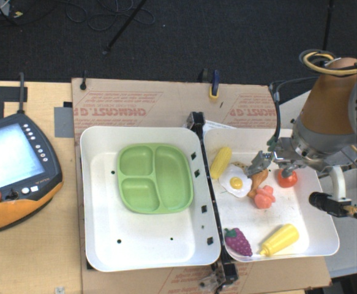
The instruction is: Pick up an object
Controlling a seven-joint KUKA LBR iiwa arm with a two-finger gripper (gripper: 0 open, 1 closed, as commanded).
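Brown drumstick toy point(259, 177) beside fried egg point(236, 182), claw point(265, 160) touching it, grip state unclear

The bench point(19, 250) has a light wooden top. On it lies a brown cardboard sheet point(141, 106), and the two white bins, the left bin point(98, 237) and the right bin point(316, 241), seem to rest on this sheet. A control pendant point(16, 170) lies at the left.

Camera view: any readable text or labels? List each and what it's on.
Red print on the cardboard sheet behind the bins, two repeats, upside down from this camera: too blurred to read for sure.
Control pendant at left: screen washed out white, button markings too small to read.
Nothing else carries text.
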